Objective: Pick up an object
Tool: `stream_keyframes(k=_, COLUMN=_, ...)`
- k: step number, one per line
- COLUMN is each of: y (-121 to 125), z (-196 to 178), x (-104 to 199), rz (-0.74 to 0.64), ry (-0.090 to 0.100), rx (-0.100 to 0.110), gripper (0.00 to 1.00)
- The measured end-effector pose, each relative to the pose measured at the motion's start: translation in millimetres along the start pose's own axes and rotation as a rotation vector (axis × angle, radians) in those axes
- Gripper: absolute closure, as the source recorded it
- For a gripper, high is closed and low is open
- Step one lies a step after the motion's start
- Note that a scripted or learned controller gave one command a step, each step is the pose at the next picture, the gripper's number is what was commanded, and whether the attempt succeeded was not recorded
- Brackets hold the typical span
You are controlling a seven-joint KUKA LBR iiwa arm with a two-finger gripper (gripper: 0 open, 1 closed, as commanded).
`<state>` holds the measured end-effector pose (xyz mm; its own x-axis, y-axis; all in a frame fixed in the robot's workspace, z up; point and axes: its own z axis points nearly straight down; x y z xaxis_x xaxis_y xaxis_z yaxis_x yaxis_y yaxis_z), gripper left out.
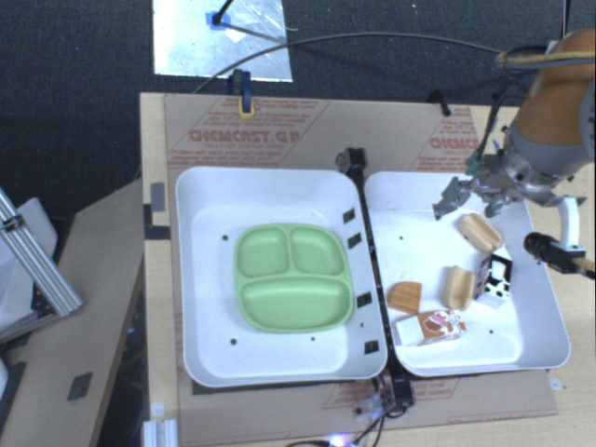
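Note:
My gripper (473, 203) hangs over the back of the right bin (545, 343), open, with nothing between its fingers. Just below and to the right of it lies a tan bread-like roll (480, 232). A second tan roll (456, 287) stands nearer the front. Beside that one are a black-and-white block (496, 280), an orange-brown cracker (404, 296) and a red-and-white packet (433, 326) close to the bin's front left.
The left bin (200, 250) holds a green divided plate (293, 277). A black divider (363, 250) with clips runs between the bins. A shiny foil sheet (219, 26) lies beyond the bench. The arm's grey and orange body (559, 110) rises at the right.

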<state>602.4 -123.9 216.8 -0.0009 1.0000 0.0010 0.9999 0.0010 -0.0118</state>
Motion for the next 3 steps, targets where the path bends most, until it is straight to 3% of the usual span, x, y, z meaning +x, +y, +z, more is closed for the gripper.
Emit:
stream_keyframes(k=1, y=2.4, z=-7.9, x=0.4, rz=-0.002, ry=-0.001, rx=-0.013, gripper=0.0)
stream_keyframes(k=3, y=4.1, z=106.0, x=-1.3, rz=0.0, ry=-0.001, rx=-0.01, gripper=0.0)
